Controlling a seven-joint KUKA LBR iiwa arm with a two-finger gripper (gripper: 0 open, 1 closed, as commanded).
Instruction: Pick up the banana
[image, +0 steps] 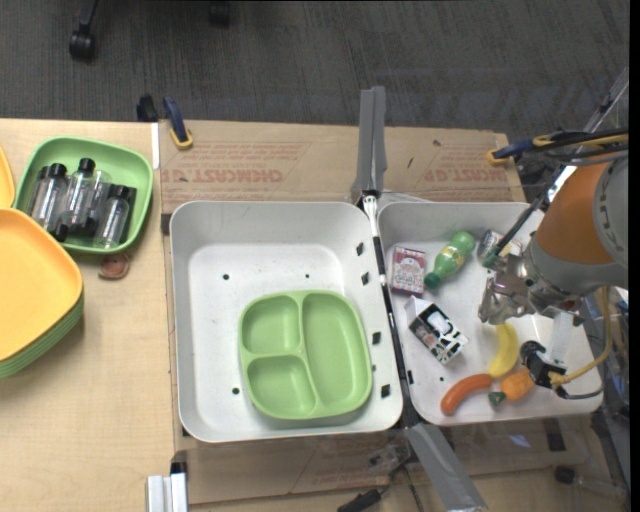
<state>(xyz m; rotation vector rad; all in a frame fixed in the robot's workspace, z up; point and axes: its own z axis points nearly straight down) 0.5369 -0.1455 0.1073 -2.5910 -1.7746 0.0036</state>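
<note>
because the arm reaches in from the right, hangs low over the right bin (425, 395) with gripper (497, 300) just above the banana's (503, 349) upper end; cannot tell the pincer's state from this slant. banana lies near the bin's right side, between a black-and-white packet (438, 332) and an orange toy carrot (513, 385), beside a red-orange chili (464, 392). also holds a pink card (407, 269) and green bottle (448, 258). left bin (200, 300) carries 1 green divided tray (303, 354) with 3 compartments.
</note>
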